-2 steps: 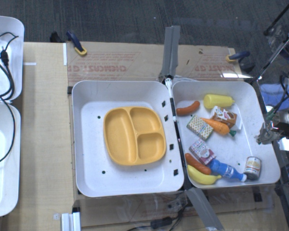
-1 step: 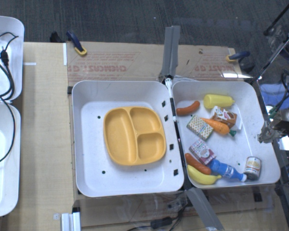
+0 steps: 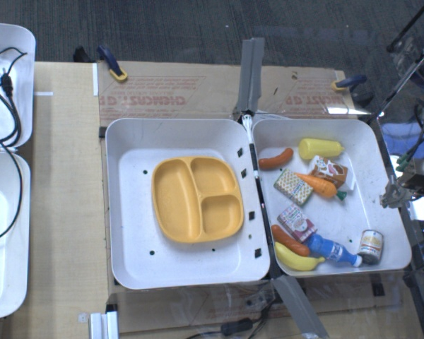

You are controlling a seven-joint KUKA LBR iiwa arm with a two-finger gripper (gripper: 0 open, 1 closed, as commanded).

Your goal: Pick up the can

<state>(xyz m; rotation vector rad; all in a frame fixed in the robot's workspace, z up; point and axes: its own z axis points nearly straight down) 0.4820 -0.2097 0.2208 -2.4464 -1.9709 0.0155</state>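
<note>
The can (image 3: 371, 246) is small, with a white and tan label and a silver top. It stands in the near right corner of the right bin (image 3: 379, 162), close to the bin's right wall. The cap end of a blue bottle (image 3: 331, 251) lies just to its left, almost touching it. Nothing covers the can from above.
The right bin also holds a banana (image 3: 297, 258), a red sausage (image 3: 291, 240), a red-and-white box (image 3: 296, 222), a cracker box (image 3: 293, 186), a carrot (image 3: 319, 185), another sausage (image 3: 275, 159) and a yellow cylinder (image 3: 320, 147). A yellow divided plate (image 3: 197, 198) sits in the left bin (image 3: 127, 210).
</note>
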